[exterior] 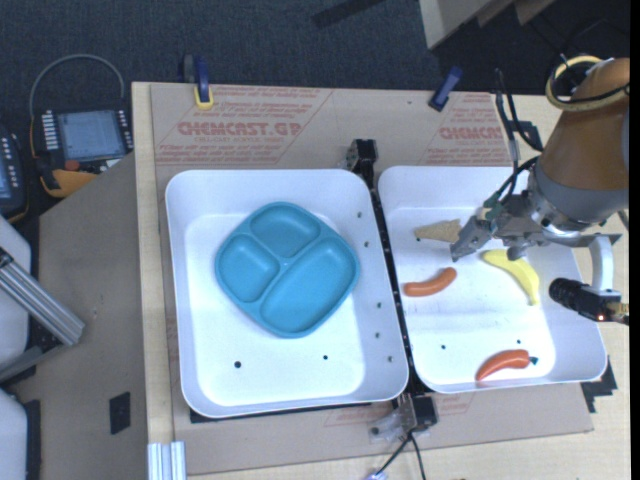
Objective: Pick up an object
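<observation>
A dark blue-grey carpet (250, 18) covers the floor beyond the bench's far edge. The bench top is a brown board (300, 118) printed with faded red lettering, clamped at its far edge. Off its left side a small screen (88, 133) sits ringed by a grey cable.

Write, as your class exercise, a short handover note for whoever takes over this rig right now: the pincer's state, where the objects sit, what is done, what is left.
Pincer: low in the right bin, near its back; open or shut cannot be told, and no object is seen in it.
Right bin: tan piece just left of the pincer, yellow banana just right of it, orange sausage toward the divider, red-orange pepper near the front.
Left bin: blue divided plate.
Done: nothing lifted.
Left: grasp and raise one object.
</observation>
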`<state>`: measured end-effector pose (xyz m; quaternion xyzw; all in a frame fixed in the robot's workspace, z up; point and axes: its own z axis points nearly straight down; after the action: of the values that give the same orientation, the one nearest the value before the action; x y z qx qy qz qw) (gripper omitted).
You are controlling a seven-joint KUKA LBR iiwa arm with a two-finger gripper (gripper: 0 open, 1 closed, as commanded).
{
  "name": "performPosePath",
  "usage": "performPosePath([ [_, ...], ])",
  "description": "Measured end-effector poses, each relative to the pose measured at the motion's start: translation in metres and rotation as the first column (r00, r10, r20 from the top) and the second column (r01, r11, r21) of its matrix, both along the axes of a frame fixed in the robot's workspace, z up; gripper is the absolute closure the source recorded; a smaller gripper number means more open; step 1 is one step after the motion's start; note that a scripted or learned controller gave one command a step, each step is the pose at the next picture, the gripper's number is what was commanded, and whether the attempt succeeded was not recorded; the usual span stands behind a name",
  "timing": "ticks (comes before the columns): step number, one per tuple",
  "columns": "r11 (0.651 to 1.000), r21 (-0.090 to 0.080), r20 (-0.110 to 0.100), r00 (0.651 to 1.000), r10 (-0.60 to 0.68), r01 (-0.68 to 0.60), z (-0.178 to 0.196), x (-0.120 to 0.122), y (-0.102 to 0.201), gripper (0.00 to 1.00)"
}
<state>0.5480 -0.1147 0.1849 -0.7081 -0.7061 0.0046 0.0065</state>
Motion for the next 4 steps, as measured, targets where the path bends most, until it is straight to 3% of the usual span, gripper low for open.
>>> performPosePath([
  [1,1.0,-0.002,0.015,1.0,0.003,-0.003,0.008,0.003,0.0,0.0],
  [2,1.0,0.0,0.01,1.0,0.002,-0.002,-0.04,0.0,0.009,0.0],
  [3,1.0,0.0,0.018,1.0,0.0,0.0,-0.09,-0.005,0.002,0.0],
  [4,1.0,-0.001,0.011,1.0,0.002,-0.002,-0.101,-0.005,0.002,0.0],
])
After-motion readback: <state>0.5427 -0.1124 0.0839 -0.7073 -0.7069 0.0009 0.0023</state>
